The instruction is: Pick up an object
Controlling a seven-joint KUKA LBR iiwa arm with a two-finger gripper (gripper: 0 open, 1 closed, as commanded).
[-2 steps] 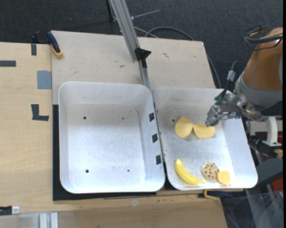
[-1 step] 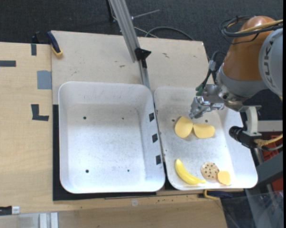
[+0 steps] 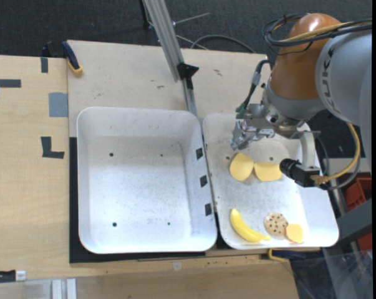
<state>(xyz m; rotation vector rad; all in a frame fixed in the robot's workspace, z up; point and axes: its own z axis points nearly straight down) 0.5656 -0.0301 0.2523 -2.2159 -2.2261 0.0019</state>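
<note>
Currently my gripper (image 3: pixel 239 141) hovers in the right bin (image 3: pixel 318 229), just above two yellow discs (image 3: pixel 255 169); finger state cannot be told at this angle. Nearer the front lie a banana (image 3: pixel 245 227), a speckled cookie (image 3: pixel 275 223), and possibly an orange slice (image 3: pixel 294 232).

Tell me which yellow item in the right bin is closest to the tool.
The pale yellow round piece, leftmost of the touching pair mid-bin, just below the tool. The banana and small orange piece lie by the bin's front edge.

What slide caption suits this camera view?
KUKA arm's tool hovers above two yellow pieces in the right bin, near a banana.
</note>
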